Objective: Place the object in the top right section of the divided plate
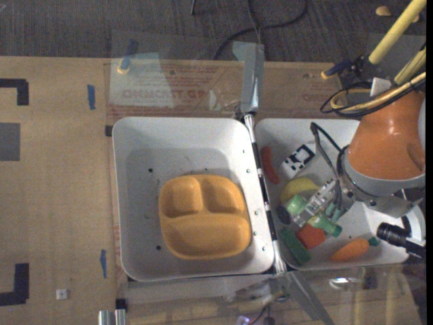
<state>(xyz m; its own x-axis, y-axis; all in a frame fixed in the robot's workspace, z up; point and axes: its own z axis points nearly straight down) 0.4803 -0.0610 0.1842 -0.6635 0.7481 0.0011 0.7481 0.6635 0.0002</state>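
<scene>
An orange divided plate (203, 217) lies in the left bin (135, 154), with two small sections along its far side and one large section near me. My gripper (319, 204) is down in the right bin (338, 131), among a cluster of toy items. It sits right over a light green piece (298, 205) and another green piece (327, 225), beside a yellow rounded object (300, 185). The gripper body hides what lies directly beneath it.
The right bin also holds a red elongated item (270, 164), a black and white cube (298, 160), a red block (311, 236), a dark green piece (295, 246) and an orange carrot (350, 250). A metal divider (260, 181) separates the bins.
</scene>
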